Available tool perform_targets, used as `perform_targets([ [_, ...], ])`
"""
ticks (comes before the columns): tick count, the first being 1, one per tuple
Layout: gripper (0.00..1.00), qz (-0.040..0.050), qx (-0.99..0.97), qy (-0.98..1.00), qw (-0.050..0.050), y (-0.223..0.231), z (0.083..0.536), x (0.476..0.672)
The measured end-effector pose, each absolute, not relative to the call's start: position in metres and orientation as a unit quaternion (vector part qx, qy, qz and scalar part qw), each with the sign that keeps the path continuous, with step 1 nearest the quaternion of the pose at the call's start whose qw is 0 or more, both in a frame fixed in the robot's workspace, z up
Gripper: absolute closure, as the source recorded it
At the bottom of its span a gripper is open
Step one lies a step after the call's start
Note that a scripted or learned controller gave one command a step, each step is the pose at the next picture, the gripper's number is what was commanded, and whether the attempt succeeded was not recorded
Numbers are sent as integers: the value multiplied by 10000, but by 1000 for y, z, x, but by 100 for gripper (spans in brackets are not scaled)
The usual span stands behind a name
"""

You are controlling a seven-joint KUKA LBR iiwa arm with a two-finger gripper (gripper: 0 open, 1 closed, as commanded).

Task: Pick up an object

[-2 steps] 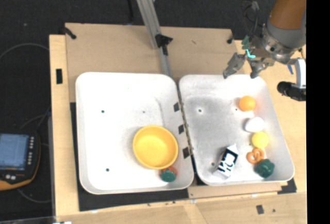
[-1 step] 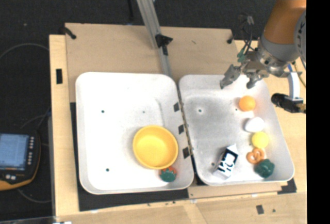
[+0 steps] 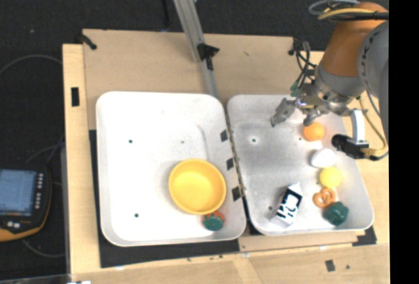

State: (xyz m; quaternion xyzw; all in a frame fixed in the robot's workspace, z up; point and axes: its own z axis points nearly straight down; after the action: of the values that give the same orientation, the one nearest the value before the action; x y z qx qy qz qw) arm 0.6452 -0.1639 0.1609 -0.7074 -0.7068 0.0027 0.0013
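1. Pincer (image 3: 296,114) hung over the far part of the right bin (image 3: 262,165), its fingers spread apart with nothing between them; one finger (image 3: 283,111) reached toward the bin's middle.
2. Orange ball (image 3: 313,131) lay in the right bin just beside the pincer, on its near side; round, so no long axis to note. Whether a fingertip touched it could not be made out.
3. Nearer in the same bin: a white lump (image 3: 323,158), a yellow ball (image 3: 330,177), an orange ring-shaped piece (image 3: 323,197) and a dark green lump (image 3: 336,213), close together along the right wall.
4. A small black-and-white carton (image 3: 287,205) lay tilted, long axis slanting from near-left to far-right.
5. Left bin (image 3: 144,125) held a yellow bowl (image 3: 197,186), upright, and a small green and orange thing (image 3: 213,221) partly hidden by the bowl's rim.
6. The arm (image 3: 350,47) was cut off at the right.
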Motion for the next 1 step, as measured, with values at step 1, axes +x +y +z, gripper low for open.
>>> perform_targets([
  [1,0,22,-7077,-7065,9,-163,112,635],
])
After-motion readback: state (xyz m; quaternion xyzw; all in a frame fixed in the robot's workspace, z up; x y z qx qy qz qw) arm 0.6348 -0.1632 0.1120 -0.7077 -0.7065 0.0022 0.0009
